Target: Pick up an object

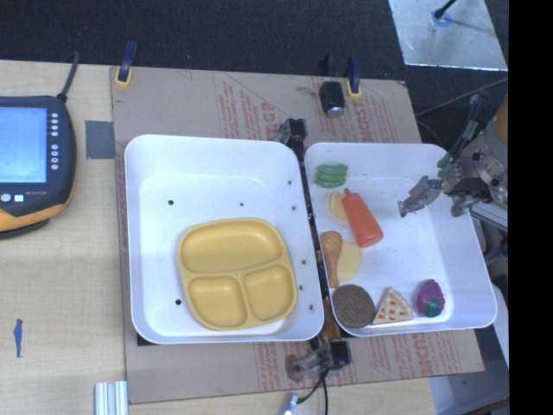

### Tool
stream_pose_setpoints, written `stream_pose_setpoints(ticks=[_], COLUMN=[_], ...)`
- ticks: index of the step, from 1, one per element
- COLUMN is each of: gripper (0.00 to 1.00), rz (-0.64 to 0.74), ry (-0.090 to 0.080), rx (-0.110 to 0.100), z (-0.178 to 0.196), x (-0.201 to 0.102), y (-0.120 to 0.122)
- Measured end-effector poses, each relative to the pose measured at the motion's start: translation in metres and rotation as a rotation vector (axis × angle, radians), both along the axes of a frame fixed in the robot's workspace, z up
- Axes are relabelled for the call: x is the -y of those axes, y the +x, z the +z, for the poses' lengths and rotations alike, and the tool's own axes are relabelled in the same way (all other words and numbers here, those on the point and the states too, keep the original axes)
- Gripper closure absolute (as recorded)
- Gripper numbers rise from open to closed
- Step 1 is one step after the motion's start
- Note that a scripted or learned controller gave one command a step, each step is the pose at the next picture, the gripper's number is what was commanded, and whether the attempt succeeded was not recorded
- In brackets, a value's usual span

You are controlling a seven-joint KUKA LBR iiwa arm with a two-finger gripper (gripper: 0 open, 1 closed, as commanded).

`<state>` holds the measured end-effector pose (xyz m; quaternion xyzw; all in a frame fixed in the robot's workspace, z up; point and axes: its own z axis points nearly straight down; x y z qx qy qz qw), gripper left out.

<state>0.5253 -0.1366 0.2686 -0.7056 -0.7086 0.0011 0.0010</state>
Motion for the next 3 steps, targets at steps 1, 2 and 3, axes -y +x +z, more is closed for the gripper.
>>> stream_pose_setpoints(ticks=[1,2,3], gripper=[0.0,0.0,1.0], rz=[0.002,0.0,0.002], ry=[0.0,-0.001,-0.003], rx=[-0.003,-0.004,-0.003], z=[-0.071,-0.178,-0.167], x=[-0.059,-0.041,-0.04], y=[0.052,0.062,0.063])
